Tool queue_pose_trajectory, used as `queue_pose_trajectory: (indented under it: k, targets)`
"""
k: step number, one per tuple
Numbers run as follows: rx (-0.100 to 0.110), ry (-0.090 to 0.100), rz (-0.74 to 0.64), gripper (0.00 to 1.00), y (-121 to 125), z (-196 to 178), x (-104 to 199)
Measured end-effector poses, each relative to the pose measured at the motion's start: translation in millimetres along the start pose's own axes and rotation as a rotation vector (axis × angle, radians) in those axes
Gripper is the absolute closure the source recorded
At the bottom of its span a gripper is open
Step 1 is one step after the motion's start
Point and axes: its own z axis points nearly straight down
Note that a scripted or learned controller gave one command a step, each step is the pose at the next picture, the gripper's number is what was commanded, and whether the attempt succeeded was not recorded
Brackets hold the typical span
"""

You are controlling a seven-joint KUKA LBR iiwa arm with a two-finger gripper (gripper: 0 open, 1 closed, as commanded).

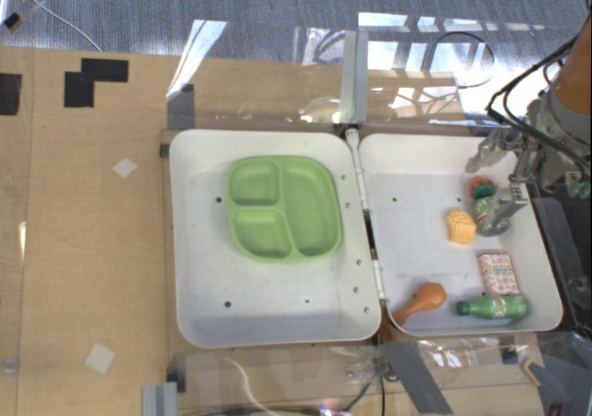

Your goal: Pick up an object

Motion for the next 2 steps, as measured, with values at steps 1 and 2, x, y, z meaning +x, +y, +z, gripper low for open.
queue_pose_trajectory:
  k: [1,2]
  targets:
    - [-0.001,0.005,0.314,0.0,37,97,-6]
    - [0.002,0.008,0.666,0.0,-6,180,30]
